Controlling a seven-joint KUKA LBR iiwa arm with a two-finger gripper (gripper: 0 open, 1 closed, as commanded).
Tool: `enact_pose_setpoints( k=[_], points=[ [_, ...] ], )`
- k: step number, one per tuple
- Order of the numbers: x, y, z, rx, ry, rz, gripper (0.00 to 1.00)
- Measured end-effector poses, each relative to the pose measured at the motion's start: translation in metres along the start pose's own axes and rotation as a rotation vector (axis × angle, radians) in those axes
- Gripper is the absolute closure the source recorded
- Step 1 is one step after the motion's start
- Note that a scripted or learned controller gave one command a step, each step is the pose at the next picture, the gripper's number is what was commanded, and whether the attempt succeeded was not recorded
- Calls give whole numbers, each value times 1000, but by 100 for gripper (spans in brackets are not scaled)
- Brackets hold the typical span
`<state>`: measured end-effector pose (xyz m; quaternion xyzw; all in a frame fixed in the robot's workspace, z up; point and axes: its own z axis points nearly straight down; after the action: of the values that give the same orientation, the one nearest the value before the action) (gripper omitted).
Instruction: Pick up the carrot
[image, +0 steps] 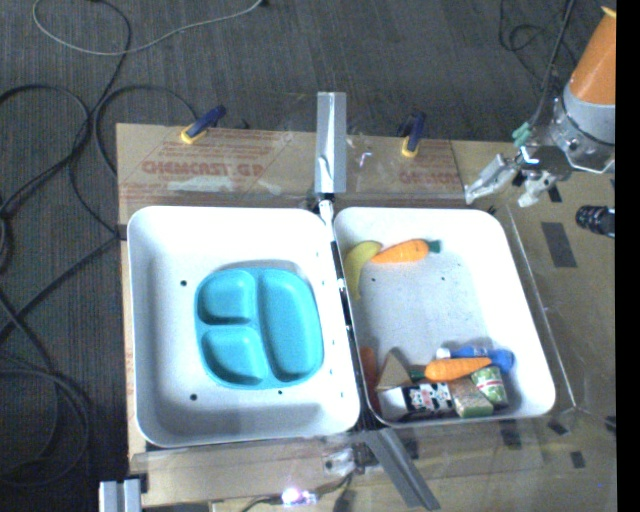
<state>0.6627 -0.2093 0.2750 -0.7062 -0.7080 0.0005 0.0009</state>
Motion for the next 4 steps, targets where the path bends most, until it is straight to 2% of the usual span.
enact_pose_setpoints(
  k=[1,2,3,4],
  points=[
    [37,6,180,-2,-5,-264,0],
    [37,3,175,11,-3,-266,100],
    [76,6,130,-2,-1,-210,100],
    [186,-4,92,-1,0,-131,100]
  ],
)
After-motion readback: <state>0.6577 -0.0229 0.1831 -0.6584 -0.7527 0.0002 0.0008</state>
